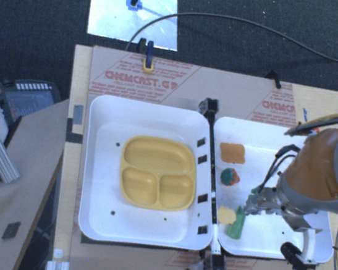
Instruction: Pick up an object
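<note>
The right bin (281, 133) holds an orange flat block (232, 152), a small green and red ball (230, 176), a pale yellow piece (226, 216) and a slim green object (235, 225) lying near the front left corner. My gripper (251, 203) is low in this bin, its tip right at the upper end of the green object. The wrist hides whether the two touch. The arm's orange band (314, 167) sits above and to the right.
A yellow divided tray (155, 172) fills the middle of the left bin (101, 153). A black divider (209, 168) with clips runs between the bins. Bare white floor lies in the right bin's far half.
</note>
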Robot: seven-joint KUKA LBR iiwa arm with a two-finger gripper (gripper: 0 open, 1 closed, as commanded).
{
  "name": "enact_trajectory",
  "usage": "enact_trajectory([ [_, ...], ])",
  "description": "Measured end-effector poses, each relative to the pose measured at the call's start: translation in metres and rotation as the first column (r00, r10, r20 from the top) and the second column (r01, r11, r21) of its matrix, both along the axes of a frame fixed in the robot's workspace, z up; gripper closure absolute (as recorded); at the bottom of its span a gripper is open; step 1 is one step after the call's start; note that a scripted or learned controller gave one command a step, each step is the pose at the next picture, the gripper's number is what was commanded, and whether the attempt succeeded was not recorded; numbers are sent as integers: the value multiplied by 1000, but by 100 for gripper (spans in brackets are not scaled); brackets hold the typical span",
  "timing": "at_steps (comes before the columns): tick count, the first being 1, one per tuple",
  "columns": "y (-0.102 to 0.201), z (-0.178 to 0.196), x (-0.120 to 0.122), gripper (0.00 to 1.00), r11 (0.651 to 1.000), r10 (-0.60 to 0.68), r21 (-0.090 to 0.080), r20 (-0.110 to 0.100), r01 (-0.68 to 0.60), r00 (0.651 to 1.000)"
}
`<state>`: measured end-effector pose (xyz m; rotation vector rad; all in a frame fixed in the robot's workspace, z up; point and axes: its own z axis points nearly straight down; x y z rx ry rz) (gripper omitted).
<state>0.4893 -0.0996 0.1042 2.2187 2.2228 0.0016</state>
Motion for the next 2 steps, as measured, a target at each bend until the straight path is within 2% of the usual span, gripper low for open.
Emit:
enact_trajectory([
  [1, 2, 62, -3, 100, 1000, 2, -1, 6, -2, 1000],
  [2, 2, 105, -1, 100, 1000, 2, -1, 5, -2, 1000],
])
